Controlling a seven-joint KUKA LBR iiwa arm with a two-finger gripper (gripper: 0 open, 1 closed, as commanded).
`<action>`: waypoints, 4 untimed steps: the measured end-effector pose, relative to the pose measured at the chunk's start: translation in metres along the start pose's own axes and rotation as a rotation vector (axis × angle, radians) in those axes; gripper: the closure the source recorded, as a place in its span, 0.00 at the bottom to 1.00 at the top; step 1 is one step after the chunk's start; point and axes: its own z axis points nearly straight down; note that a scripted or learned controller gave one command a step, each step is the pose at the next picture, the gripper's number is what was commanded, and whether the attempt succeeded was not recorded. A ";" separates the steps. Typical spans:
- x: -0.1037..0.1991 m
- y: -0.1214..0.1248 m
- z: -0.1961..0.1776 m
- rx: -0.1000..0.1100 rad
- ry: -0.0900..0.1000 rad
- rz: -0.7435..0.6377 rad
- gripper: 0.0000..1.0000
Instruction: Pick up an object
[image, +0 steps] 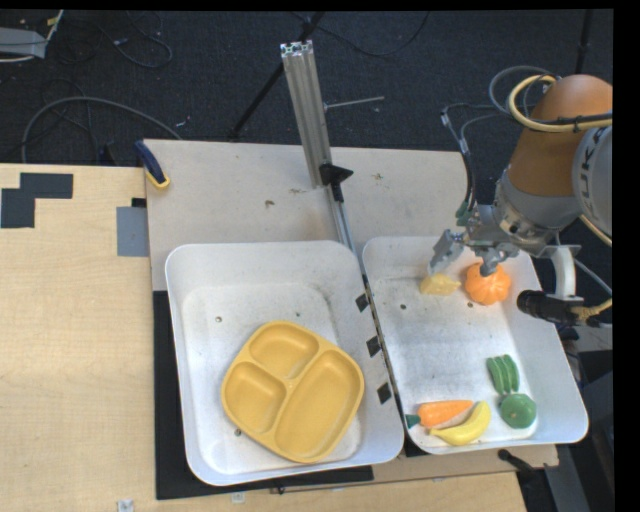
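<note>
My gripper hangs over the far end of the right bin, open, with nothing between its fingers. One fingertip is just above a pale yellow piece. The other is just above an orange fruit. Whether either fingertip touches its object I cannot tell. At the near end of the same bin lie a green vegetable, a round green fruit, a carrot and a banana.
The left bin holds a yellow divided plate. An upright aluminium post stands behind the gap between the bins. A wooden board lies to the left.
</note>
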 end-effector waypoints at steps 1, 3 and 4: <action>0.002 -0.010 0.059 0.005 0.000 0.001 0.00; 0.001 -0.004 0.117 -0.005 0.000 0.002 0.00; 0.013 -0.002 0.107 -0.003 0.020 -0.008 1.00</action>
